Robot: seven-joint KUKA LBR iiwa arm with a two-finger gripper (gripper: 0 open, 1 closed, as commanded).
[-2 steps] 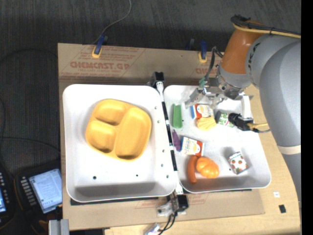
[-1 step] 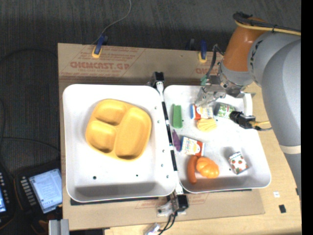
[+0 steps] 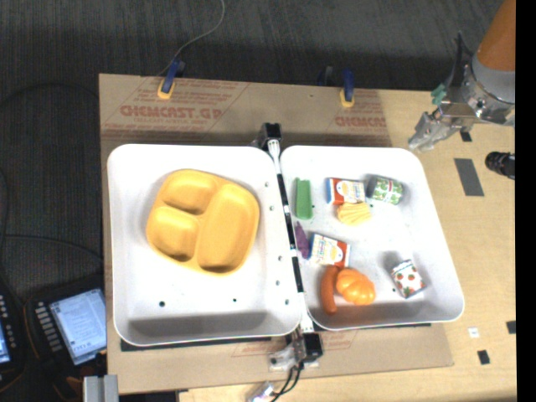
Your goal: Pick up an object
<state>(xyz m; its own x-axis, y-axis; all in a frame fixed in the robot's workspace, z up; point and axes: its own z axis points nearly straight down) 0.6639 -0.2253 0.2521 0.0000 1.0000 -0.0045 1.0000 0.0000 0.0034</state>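
A brown cardboard sheet (image 3: 251,107) covers the bench. Two white bins lie on it: the left bin (image 3: 134,308) touches the right bin (image 3: 435,249).

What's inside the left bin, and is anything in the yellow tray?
The left bin holds one yellow divided tray, with nothing in its three compartments. Whatever lies beneath the tray is covered.
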